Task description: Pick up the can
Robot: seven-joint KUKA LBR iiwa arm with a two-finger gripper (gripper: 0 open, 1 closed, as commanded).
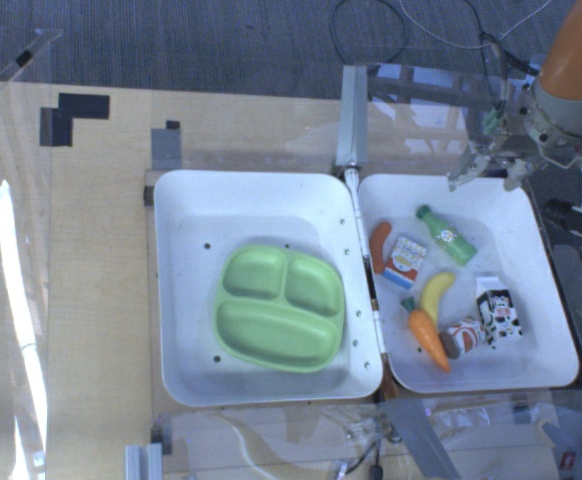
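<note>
One can (461, 337) lies in the right bin's (556, 298) near corner, well apart from the spread, unladen fingers (491, 171).

Robotics lab: wooden bench (91, 268), clear shielding (11, 168), loose cables (371, 28) (grey carpet beyond)

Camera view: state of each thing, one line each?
Gripper: open, above right bin's far rim, holding nothing.
Can: on its side, between carrot and carton.
Bottle: lying flat.
Banana: lying flat.
Green tray: flat in left bin, compartments up.
</note>
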